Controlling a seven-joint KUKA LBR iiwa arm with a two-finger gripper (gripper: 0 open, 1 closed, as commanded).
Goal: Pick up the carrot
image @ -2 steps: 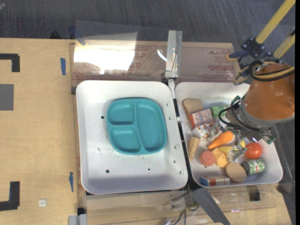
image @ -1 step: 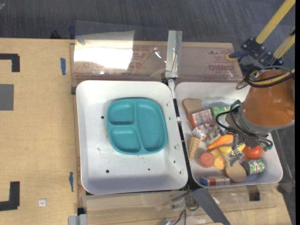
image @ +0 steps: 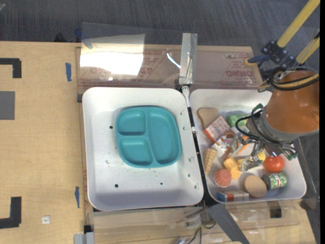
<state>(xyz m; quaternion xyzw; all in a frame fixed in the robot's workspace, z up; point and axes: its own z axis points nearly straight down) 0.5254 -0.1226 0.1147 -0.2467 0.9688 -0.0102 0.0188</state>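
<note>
The arm [image: 294, 105] reaches in from the right of the frame, wrist pointing down over the right bin [image: 299, 184]. Its jaws sit low among the toy food near the bin's middle; whether they are wide or narrow I cannot tell. The carrot [image: 247, 147] lies there, just beside them. Two bins share the desk [image: 35, 136]; the left bin [image: 96, 187] holds one teal plate [image: 149, 136].

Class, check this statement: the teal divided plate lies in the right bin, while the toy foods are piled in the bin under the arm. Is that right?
Not quite. The camera view shows the teal divided plate in the left bin, not the right one. The rest stands: the toy foods, such as the tomato, are piled in the right bin under the arm.
</note>
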